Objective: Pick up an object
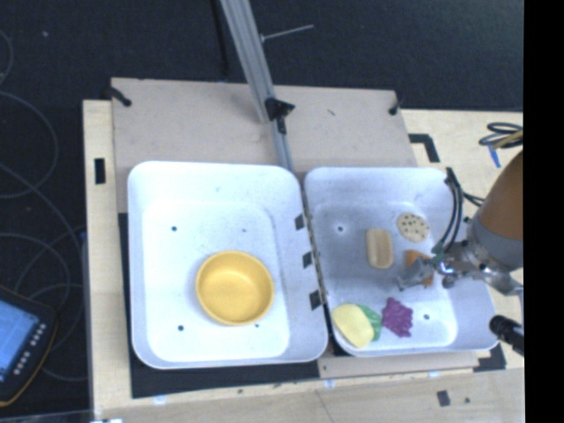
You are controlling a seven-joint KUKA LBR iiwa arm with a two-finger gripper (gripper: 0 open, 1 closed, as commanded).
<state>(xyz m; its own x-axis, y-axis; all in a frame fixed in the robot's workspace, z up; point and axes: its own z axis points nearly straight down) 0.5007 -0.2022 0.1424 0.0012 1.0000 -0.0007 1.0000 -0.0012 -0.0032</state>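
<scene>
**Bench inventory: two bins, one arm**

Yellow bowl (pixel 233 286), upright, in the left bin (pixel 159 192). Right bin (pixel 352 192) holds: yellow-green item (pixel 354 324) at the near wall, purple grapes (pixel 397 316) just beside it, tan block (pixel 380 248), speckled cookie (pixel 411 226), small orange piece (pixel 413 257). Gripper (pixel 419 276) low over the right bin, near the orange piece; jaw state cannot be told.
</scene>
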